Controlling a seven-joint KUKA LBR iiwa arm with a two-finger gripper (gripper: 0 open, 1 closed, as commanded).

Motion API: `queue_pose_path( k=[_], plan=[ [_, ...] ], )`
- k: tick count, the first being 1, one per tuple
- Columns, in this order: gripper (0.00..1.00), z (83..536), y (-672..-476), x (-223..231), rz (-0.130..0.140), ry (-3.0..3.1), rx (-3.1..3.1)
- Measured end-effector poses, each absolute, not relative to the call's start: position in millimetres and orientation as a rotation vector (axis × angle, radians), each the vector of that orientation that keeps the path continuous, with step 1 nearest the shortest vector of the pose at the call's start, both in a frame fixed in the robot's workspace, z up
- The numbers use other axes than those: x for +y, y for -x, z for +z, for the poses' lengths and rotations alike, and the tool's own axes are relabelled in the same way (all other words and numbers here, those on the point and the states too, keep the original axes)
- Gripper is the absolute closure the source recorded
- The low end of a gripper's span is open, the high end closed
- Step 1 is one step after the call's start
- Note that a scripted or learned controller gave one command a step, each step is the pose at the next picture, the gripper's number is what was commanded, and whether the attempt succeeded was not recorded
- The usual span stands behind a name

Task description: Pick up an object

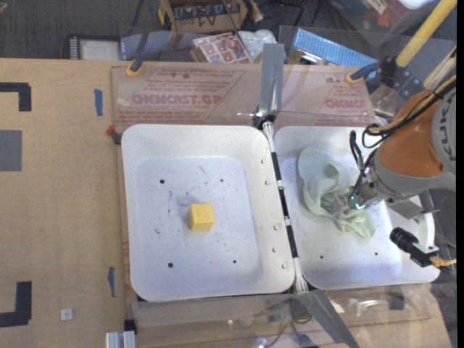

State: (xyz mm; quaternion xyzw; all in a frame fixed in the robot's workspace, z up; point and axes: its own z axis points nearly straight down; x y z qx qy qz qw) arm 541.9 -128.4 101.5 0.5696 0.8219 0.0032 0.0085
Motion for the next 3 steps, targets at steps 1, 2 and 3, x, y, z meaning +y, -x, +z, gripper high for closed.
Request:
queue_pose_path(
  k=[1, 2, 3],
  plan=[
    [1.0, 164, -568.0, -119, 0.0, -1.973, 2.442],
    [1.0, 91, -559.0, -161, 0.012, -2.029, 2.386],
    [1.0, 185, -560.9, -81, 0.001, -1.953, 2.459]
  ],
)
